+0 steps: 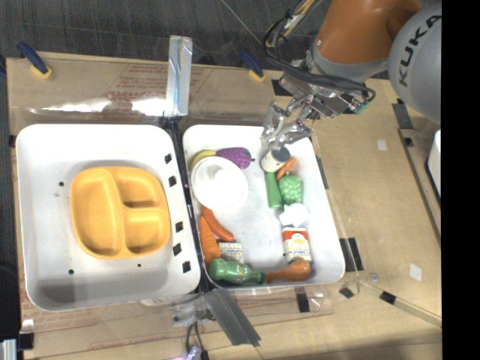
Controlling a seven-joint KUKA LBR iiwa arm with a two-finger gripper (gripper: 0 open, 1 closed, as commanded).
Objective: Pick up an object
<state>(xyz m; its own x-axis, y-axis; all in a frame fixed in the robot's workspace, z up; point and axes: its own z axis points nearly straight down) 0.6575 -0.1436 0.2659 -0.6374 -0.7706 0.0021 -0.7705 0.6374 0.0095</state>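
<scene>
The table [375, 223] is seen to carry two white bins side by side. In the left bin [37, 201] a yellow divided tray [120, 210] is laid. The right bin [251, 223] is crowded: a white bowl [219, 184], a purple piece [234, 157], orange carrots [212, 231], a green bottle [235, 272], a white bottle with an orange label [295, 238], and a green cylinder [272, 188]. The end effector [283, 135] is positioned above the bin's far right corner, just over the cylinder's white cap [271, 161]; its opening cannot be told.
</scene>
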